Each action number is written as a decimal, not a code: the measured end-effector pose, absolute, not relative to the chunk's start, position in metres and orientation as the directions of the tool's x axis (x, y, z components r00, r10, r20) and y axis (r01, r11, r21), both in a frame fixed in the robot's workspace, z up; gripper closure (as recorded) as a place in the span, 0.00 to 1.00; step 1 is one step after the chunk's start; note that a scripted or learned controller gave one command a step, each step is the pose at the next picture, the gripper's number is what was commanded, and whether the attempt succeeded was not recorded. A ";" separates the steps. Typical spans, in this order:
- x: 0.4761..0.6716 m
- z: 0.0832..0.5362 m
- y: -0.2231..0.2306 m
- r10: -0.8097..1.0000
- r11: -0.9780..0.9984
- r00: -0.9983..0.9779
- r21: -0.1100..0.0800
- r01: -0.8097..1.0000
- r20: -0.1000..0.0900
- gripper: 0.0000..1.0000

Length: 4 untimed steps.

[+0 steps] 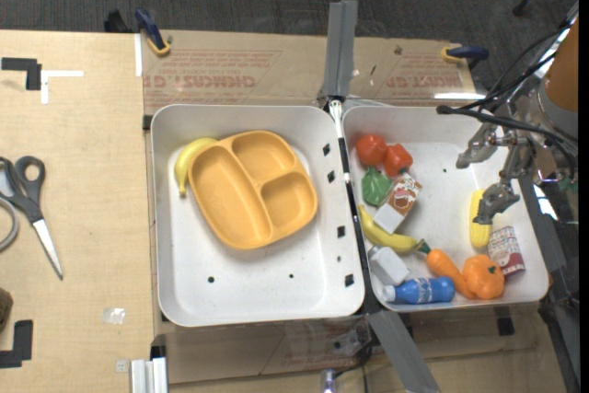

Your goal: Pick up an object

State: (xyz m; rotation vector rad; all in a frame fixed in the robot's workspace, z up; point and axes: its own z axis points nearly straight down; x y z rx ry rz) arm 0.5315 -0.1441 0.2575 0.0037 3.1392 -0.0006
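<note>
Glossy plastic tray [248, 189]; smooth white bins [175, 271]; matt wood bench [74, 290].

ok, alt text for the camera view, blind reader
The gripper hangs low at the right bin's right side, just above a yellow toy. That bin also holds a banana, carrot, blue bottle and small packets; the left bin holds a yellow divided plate.

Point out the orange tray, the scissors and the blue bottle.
orange tray [247, 198]: camera view, on the ridge between its compartments.
scissors [35, 214]: camera view, near the pivot where the blades cross.
blue bottle [421, 291]: camera view, on the middle of its body.
</note>
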 end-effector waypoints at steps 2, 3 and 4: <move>0.600 0.112 -0.104 0.175 0.985 -0.984 -0.002 0.175 -0.016 0.00; 0.596 0.107 -0.100 0.285 0.958 -0.958 -0.001 0.285 -0.018 0.00; 0.522 0.093 -0.132 0.224 0.975 -0.975 -0.001 0.224 -0.005 0.00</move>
